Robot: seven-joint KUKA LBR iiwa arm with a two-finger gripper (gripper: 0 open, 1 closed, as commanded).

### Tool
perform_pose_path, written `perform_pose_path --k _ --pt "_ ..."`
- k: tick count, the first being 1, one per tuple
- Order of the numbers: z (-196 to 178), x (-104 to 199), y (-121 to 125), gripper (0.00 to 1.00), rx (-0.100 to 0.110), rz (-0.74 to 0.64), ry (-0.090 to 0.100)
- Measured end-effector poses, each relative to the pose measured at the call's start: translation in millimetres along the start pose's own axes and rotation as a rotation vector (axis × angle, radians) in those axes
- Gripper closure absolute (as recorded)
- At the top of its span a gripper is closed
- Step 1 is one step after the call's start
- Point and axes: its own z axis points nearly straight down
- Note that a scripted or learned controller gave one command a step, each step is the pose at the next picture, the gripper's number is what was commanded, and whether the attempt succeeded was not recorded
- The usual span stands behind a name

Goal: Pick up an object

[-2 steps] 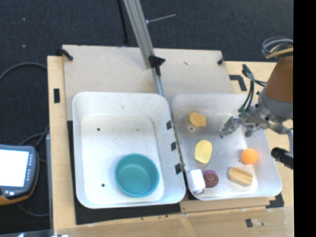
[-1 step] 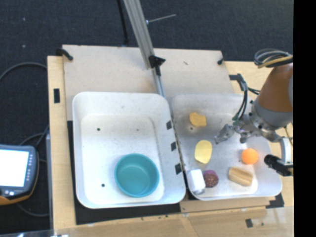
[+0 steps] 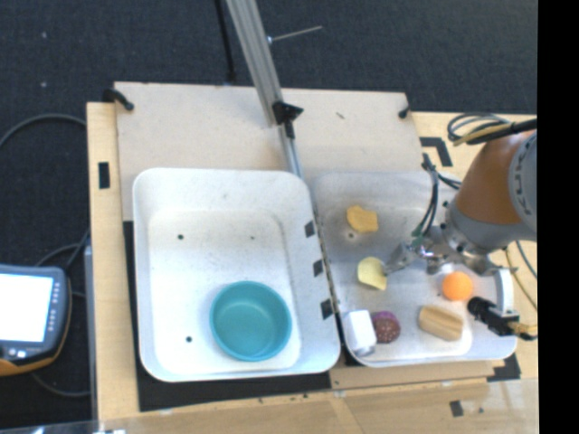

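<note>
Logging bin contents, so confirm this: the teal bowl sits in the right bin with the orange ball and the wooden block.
Wrong on one point. The teal bowl sits in the left bin, as the camera view shows. The orange ball and the wooden block are in the right bin.

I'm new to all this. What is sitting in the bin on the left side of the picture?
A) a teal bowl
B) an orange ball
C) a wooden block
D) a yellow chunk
A: the teal bowl sits alone in the left bin, toward its near edge, while the orange ball, wooden block and yellow pieces lie in the right bin.
</note>
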Motion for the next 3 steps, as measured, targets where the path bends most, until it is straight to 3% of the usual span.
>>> perform_pose_path --k 1,3 --pt "-13.6 -1.2 1.3 1.0 -0.006 0.005 0.0" --pt "-116.5 -14.8 19.0 1.0 -0.009 -0.004 -0.002"
